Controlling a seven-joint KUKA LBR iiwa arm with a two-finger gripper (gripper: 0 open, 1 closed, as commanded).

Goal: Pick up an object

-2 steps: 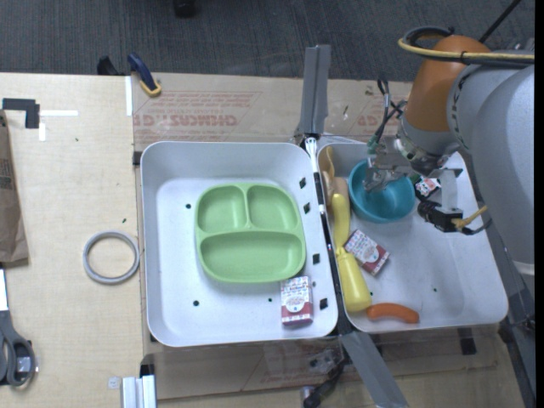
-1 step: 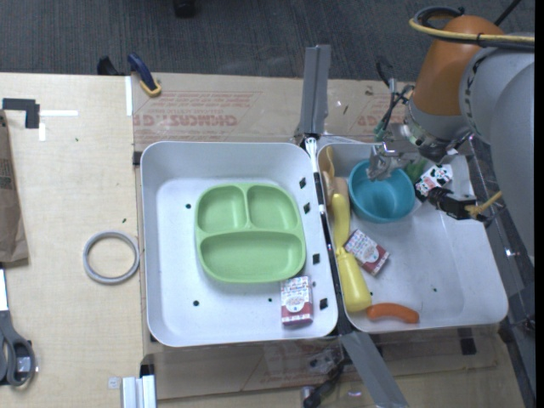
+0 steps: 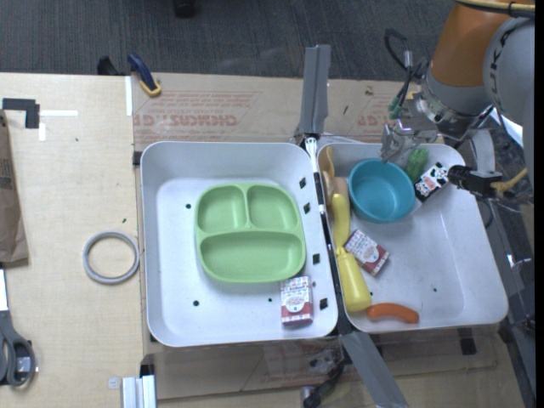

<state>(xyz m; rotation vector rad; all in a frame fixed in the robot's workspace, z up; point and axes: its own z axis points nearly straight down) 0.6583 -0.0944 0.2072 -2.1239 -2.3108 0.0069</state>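
My gripper [image 3: 396,145] hangs at the back of the right bin [image 3: 463,300], just above the far rim of a blue bowl [image 3: 381,190]. A green object [image 3: 418,160] and a small black-and-white cow-patterned item [image 3: 431,181] lie right of the bowl, close to the gripper. A yellow bottle [image 3: 348,262] lies along the bin's left wall, with a tan utensil [image 3: 328,175] behind it. A red-and-white packet [image 3: 366,252] rests beside the bottle, and an orange sausage-shaped piece [image 3: 392,313] lies near the front wall.
The left bin [image 3: 161,253] holds a green divided plate [image 3: 250,232] and a small red-and-white box [image 3: 297,301]. On the bench at left lie a grey ring [image 3: 111,256] and scissors [image 3: 15,355]. The arm's cables hang over the right bin's far right corner.
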